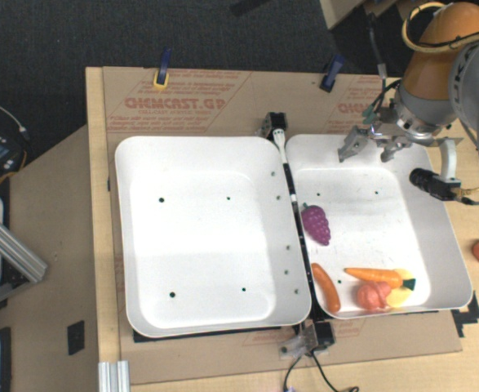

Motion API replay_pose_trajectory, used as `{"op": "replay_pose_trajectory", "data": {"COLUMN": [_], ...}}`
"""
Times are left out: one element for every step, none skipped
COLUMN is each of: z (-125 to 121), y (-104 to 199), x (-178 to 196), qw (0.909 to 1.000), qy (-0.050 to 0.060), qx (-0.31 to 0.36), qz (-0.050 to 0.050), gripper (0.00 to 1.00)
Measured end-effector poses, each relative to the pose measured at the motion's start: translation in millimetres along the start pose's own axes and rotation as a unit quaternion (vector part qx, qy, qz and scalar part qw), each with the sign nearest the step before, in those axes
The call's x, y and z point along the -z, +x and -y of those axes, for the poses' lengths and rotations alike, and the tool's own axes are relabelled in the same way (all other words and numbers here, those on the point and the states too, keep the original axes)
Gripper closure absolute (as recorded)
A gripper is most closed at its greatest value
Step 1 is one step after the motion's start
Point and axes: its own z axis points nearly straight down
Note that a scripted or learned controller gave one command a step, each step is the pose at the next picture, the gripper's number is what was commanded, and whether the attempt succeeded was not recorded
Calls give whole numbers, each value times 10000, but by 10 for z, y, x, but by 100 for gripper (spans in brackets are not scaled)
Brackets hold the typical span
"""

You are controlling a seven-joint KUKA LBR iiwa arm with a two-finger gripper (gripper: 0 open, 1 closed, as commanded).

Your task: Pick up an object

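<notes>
The gripper (368, 144) hung over the far edge of the right shallow white plastic bin (435, 227), its fingers spread and holding nothing. The likely targets sat well apart from it, near that bin's front: a knobbly purple grape bunch (316, 224), a smooth tapered orange carrot (374, 274), and a reddish-orange sausage-shaped piece (326, 287).
</notes>
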Motion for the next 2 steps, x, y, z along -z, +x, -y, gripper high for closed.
{"op": "replay_pose_trajectory", "data": {"z": [18,20], "y": [-18,-16], "x": [77,71], "qw": [10000,10000], "qy": [11,18], "qx": [-12,-10], "qz": [4,5], "gripper": [100,0]}}
